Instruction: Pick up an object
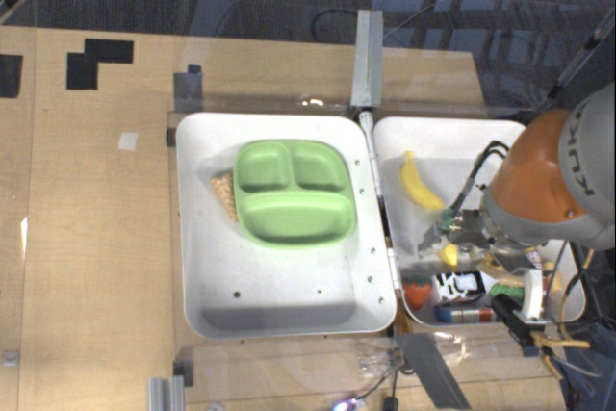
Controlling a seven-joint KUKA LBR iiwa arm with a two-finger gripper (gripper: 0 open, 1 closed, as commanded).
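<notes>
The right bin (452, 135) holds a yellow banana (420, 183) near its back left. Along its front lie a small yellow object (449, 255), a red object (416, 294), a black-and-white item (460, 283), a red and blue marker (462, 313) and a green piece (507, 289). My gripper (452, 241) hangs low in this bin, just above the small yellow object and in front of the banana. The grey wrist and orange band (534, 178) cover the bin's right half.
In the left bin (192, 236) sits a green divided plate (292, 191), with a tan textured piece (224, 195) partly under its left edge. A metal bar (367, 58) stands behind the wall between the bins. Cables trail at the front right.
</notes>
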